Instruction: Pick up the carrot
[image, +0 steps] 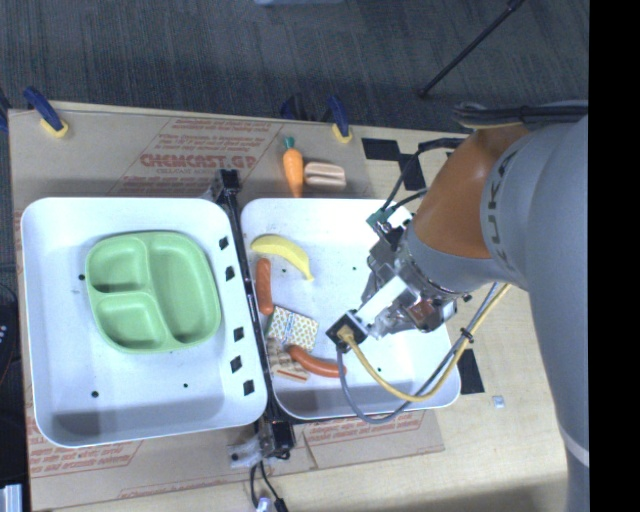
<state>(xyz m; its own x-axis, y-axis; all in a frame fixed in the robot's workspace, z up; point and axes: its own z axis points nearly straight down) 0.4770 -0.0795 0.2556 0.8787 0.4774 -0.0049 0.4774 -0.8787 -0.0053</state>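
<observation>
Your carrot (291, 170) is not in a bin at all. It lies on the cardboard (190, 150) just outside the far rim of the bin (335, 235) that holds the banana (282, 255), its green top pointing away from that bin. A tan bun (325, 176) sits just beside it, also outside the far rim.

The gripper (405, 308) hangs over the inside of the bin, toward the wall on the arm's side and well apart from the carrot. You cannot tell whether it is released or clenched.

Don't be fooled by colour: one sausage (263, 285) and another sausage (315, 362) inside the bin are similarly orange. You will likely need to reach past the far rim, and the bun crowds one side.
</observation>
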